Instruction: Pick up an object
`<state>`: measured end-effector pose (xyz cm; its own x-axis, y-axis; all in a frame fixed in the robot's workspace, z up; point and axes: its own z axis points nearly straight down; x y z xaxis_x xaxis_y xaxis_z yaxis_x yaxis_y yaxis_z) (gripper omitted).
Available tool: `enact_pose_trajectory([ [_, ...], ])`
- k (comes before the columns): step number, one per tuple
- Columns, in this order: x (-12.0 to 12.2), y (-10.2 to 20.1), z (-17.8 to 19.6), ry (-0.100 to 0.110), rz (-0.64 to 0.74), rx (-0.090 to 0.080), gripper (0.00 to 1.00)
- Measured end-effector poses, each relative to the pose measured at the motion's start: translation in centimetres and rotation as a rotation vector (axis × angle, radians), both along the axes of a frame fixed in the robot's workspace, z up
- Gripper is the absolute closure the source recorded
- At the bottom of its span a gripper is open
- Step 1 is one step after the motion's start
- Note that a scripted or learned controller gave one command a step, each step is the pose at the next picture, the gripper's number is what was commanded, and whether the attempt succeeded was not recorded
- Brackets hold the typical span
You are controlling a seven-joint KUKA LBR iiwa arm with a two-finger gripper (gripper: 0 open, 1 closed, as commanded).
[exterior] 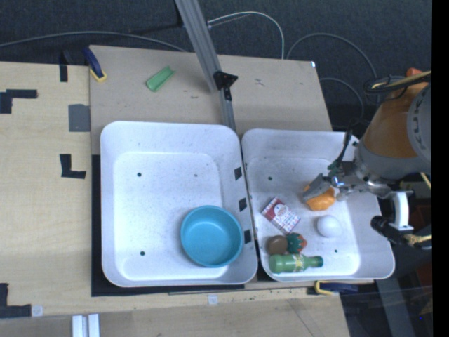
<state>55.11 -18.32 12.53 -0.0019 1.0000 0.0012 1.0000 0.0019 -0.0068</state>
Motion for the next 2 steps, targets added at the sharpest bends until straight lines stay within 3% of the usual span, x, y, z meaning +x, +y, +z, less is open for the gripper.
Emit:
enact_pose_trajectory([
  [1,0.0,0.0,-3.8,-0.006,0.0,-0.003,0.0],
  [2,0.0,0.1,-2.6,-0.005,0.001,-0.001,1.0],
])
